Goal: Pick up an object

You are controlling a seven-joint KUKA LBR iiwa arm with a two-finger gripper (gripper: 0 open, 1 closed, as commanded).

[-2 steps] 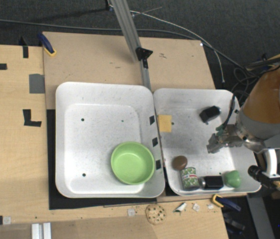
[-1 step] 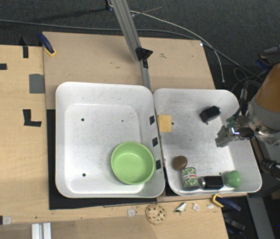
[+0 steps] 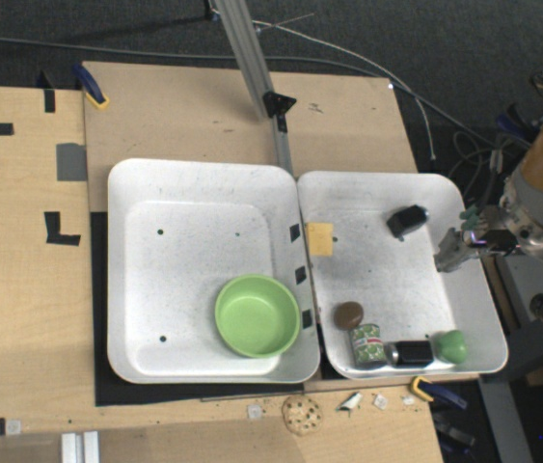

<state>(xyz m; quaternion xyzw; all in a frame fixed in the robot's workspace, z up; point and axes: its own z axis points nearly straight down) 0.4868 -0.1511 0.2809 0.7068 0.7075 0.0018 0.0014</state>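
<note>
The gripper (image 3: 451, 249) hangs over the right bin's (image 3: 387, 196) right rim, and whether it is parted or closed cannot be told. Within that bin lie a black block (image 3: 407, 221), a yellow sponge (image 3: 320, 239), a brown disc (image 3: 349, 313), and a can (image 3: 366, 345).

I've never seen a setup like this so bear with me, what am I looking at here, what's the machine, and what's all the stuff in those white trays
One camera looks down at a slant on a wooden bench with two shallow white bins. The left bin holds a green bowl. The right bin holds a small black object, a yellow block, a brown disc, a small can, a dark cylinder and a green ball. The machine is a robot arm reaching in from the right; its end effector sits at that bin's right rim, with nothing visibly held.
</note>
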